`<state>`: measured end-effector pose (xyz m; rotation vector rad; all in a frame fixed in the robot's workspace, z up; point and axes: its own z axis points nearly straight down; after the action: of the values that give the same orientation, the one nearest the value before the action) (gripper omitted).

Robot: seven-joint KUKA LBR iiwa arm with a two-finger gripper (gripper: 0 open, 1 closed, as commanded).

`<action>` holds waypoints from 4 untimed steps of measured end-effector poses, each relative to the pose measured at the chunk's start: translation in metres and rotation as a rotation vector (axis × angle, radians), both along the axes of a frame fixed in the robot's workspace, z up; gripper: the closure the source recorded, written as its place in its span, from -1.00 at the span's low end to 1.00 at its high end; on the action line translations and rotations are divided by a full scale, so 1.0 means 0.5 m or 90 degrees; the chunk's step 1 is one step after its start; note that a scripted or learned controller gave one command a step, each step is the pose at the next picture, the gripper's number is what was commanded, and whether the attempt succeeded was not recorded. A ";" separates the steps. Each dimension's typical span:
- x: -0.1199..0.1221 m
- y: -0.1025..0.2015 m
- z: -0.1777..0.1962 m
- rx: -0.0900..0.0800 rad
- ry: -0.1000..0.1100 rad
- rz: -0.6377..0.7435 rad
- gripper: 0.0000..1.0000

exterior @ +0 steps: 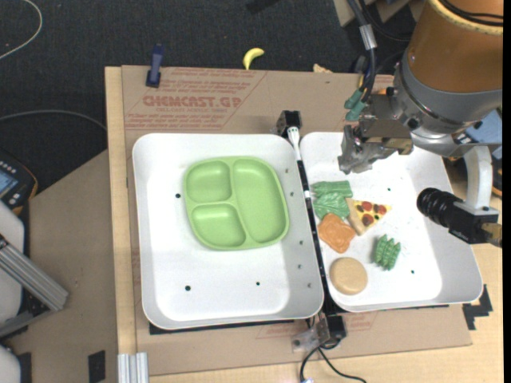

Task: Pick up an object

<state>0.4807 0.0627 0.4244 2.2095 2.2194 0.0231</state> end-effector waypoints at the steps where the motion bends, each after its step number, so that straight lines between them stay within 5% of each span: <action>1: 0.074 -0.059 -0.131 -0.004 0.015 -0.006 1.00; 2: 0.087 0.063 -0.384 -0.002 0.020 0.001 1.00; 3: -0.006 0.170 -0.166 0.002 0.005 0.003 1.00; 4: 0.053 0.329 -0.269 -0.002 0.012 0.003 1.00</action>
<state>0.5073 0.2273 0.2901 2.2131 2.2323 -0.0004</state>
